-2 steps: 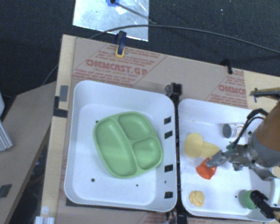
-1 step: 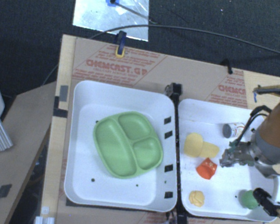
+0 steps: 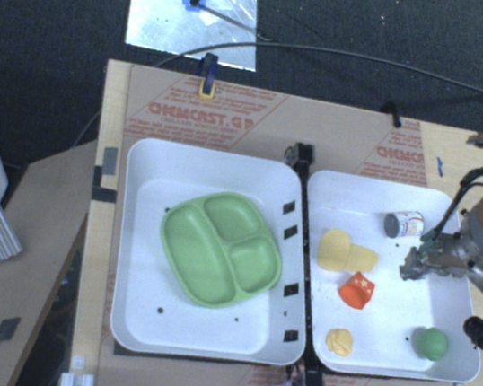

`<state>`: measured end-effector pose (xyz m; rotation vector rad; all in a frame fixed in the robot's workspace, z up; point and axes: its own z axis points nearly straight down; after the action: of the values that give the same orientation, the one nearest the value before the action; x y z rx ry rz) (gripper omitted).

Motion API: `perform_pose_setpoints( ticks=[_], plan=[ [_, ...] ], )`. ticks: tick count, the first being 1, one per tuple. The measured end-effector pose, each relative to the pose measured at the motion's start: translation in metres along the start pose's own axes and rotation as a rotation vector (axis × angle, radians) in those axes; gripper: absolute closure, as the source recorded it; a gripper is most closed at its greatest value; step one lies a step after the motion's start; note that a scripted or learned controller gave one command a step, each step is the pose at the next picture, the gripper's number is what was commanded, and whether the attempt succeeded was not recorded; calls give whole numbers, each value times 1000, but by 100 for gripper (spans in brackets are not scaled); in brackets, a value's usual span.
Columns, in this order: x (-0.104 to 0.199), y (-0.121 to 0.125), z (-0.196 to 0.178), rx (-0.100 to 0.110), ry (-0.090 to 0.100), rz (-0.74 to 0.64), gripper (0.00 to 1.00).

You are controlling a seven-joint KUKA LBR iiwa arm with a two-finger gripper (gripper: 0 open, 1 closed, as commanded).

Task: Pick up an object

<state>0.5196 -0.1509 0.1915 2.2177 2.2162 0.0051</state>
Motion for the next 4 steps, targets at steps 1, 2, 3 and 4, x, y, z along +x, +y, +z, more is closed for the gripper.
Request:
perform_pose_setpoints(
  ticks=[1, 2, 3, 4],
  plan=[
    [1, -3, -63, -2, 0, -6, 100],
    [1, -1, -109, -1, 0, -6, 100],
    [53, 27, -94, 3, 2, -11, 100],
    [105, 46, -95, 2, 2, -11, 100]
  ],
)
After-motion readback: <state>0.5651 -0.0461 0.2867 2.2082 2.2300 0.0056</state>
